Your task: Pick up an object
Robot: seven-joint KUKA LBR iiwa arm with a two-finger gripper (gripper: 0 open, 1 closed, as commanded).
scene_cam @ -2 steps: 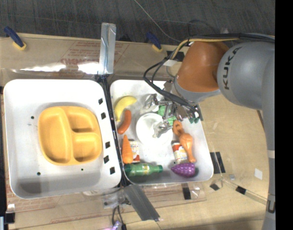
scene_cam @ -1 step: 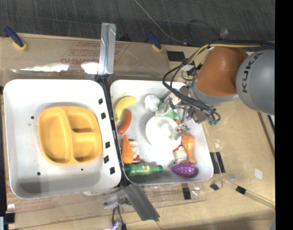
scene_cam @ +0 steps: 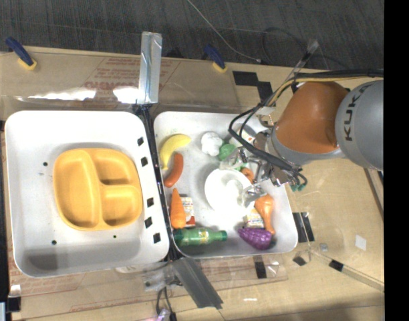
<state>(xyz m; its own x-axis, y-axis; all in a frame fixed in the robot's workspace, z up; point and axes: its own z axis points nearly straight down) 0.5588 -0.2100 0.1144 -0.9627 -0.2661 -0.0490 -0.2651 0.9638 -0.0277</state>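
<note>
The gripper (scene_cam: 256, 179) hangs low over the right bin (scene_cam: 191, 120), beside the white plate (scene_cam: 224, 187) — its dark metal parts are tangled with cables, and whether it is spread or closed I cannot tell. Nothing can be seen held in it. Above it the arm (scene_cam: 338, 122) comes in from the right, its orange band bulging over the bin's far right corner.

The right bin holds a clutter of toy food. A yellow banana (scene_cam: 171, 146) lies at the upper left, with a red sausage (scene_cam: 174, 169) just below it. A carrot (scene_cam: 178, 209) sits along the left wall and a green bottle (scene_cam: 201, 235) lies flat along the near wall. Purple grapes (scene_cam: 256, 237) rest in the near right corner, touching an orange drumstick-shaped piece (scene_cam: 264, 211) just above them. A white lumpy item (scene_cam: 210, 142) and a green leafy one (scene_cam: 227, 152) sit near the far wall.

The left bin (scene_cam: 24, 179) carries a yellow divided tray (scene_cam: 97, 187) in its middle.

Both bins stand on a brown cardboard-covered bench (scene_cam: 338, 246) marked with black tape patches. Blue clamps (scene_cam: 21, 52) grip its far edge — beyond lies dark carpet (scene_cam: 71, 9) with a thin cable trailing across it.
</note>
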